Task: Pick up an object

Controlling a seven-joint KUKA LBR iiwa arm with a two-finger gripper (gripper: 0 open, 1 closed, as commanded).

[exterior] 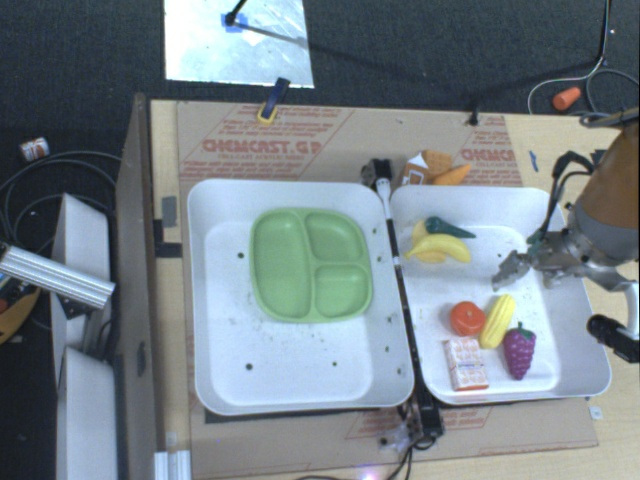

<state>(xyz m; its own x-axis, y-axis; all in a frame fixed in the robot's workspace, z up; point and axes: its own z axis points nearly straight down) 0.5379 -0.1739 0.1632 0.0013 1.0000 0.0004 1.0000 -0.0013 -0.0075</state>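
Observation:
The right bin (pixel 575 328) holds several toy foods: a yellow banana (pixel 438 251) with a dark green pepper (pixel 450 230) beside it, a red-orange tomato (pixel 466 317), a yellow corn cob (pixel 498 320), purple grapes (pixel 519 351) and a small pink-and-white box (pixel 466 363). My gripper (pixel 508 270) hangs over the middle of this bin, just above the corn cob and right of the banana. Its fingers are open and nothing sits between them.
The left bin (pixel 225 298) carries a green divided plate (pixel 310 265). An orange toy (pixel 440 171) lies on the cardboard behind the right bin. The ridge where the bins meet (pixel 398 288) runs left of the foods. Cables (pixel 590 88) hang at the back right.

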